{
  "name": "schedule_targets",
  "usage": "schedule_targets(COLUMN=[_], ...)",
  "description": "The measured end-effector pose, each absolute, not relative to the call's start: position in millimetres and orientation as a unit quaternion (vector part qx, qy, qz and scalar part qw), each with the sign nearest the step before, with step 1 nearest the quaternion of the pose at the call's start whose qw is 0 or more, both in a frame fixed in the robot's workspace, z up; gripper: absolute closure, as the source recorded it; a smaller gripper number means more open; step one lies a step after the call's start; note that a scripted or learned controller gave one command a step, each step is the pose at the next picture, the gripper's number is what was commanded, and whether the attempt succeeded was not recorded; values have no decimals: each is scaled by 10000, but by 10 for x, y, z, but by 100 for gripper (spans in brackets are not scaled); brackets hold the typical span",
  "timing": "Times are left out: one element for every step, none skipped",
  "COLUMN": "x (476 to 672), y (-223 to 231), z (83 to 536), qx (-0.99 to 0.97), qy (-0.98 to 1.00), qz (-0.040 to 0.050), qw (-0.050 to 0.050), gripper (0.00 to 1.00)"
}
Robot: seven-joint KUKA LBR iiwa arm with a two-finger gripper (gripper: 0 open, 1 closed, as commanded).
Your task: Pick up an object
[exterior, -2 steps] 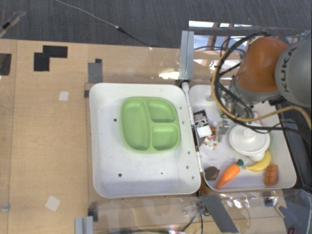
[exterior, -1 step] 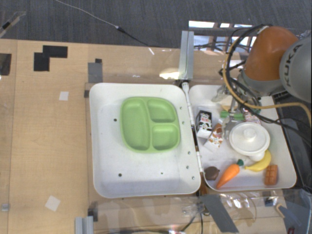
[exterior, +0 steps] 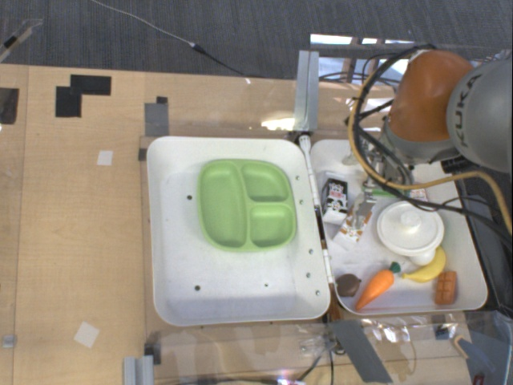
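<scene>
A light green plastic divided plate (exterior: 245,205) is seen in the shallow white left bin (exterior: 172,287). An orange toy carrot (exterior: 374,289), yellow toy banana (exterior: 427,269) and white lidded bowl (exterior: 409,229) are shown in the white right bin (exterior: 473,283).

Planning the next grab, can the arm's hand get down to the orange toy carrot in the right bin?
Probably yes: the orange toy carrot lies uncovered near the bin's front, with the yellow banana close beside it but nothing over it.

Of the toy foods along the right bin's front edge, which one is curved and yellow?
The yellow plastic banana, lying against the round white lidded pot. The orange plastic carrot to its left is straight, and the small dark brown lump is rounded.
</scene>
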State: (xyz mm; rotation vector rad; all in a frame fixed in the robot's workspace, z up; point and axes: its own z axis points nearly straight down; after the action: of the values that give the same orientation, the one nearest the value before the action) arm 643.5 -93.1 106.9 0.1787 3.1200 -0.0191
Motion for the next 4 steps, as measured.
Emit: schedule_targets(x=[6379,6406,6109,5759], y=[-953,-879,-875,-942], z=[1078,1066,870,858], qx=[1270,1950,2851,2905], qy=[9918,9808,9585,9569], qz=[-27,6,12,6], qw=[144,87,39,32], gripper=[0,0,0,0])
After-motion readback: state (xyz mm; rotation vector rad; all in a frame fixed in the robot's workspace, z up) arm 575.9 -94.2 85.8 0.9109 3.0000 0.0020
